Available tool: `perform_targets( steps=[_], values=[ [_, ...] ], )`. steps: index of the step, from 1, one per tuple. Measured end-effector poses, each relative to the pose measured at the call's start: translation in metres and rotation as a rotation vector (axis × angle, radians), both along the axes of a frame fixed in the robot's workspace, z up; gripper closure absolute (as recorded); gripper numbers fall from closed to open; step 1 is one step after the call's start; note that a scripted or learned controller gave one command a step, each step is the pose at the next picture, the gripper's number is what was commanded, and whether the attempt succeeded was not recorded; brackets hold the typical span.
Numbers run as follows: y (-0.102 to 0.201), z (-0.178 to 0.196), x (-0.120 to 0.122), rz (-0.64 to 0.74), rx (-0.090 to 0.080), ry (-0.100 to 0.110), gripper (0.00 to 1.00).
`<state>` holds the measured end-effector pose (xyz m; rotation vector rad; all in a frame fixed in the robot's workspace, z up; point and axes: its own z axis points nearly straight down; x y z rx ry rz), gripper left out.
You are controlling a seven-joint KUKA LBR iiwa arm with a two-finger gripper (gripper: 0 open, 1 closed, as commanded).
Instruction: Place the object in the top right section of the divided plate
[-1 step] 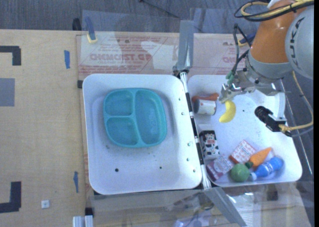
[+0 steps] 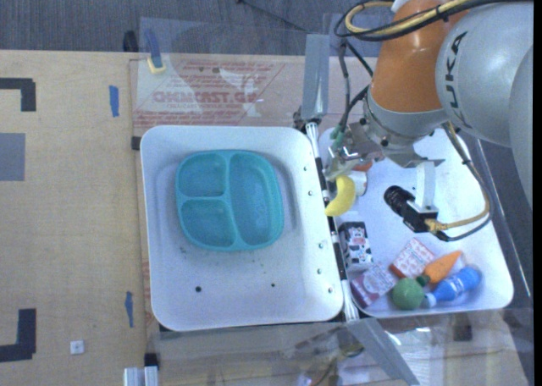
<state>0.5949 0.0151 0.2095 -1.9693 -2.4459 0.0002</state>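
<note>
The gripper [image 2: 345, 174] hangs at frame centre-right with a banana [image 2: 341, 196] curving down below it — whether clamped, I cannot tell. The teal divided plate [image 2: 229, 200] lies to its left.

— What does the arm [image 2: 491, 63] look like?
— Grey rounded casing with dark "KU" lettering, and a glossy orange band [image 2: 415, 63] just above the pincer [image 2: 345, 158].
— Any cables?
— Yellow and black ones loop over the orange band; another yellow cable [image 2: 466, 221] curls out beside the pincer, ending at a black connector [image 2: 405, 206].
</note>
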Motion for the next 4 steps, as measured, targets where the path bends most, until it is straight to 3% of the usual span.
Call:
perform_targets(
  steps=[1, 2, 3, 4],
  values=[
    [0.051, -0.024, 0.04, 0.434, -0.001, -0.007, 1.0],
    [0.124, 0.015, 0.02, 0.931, -0.001, -0.01, 1.0],
    [0.176, 0.0, 0.06, 0.875, -0.001, -0.009, 1.0],
    [0.176, 0.0, 0.06, 0.875, -0.001, -0.009, 0.0]
  ],
)
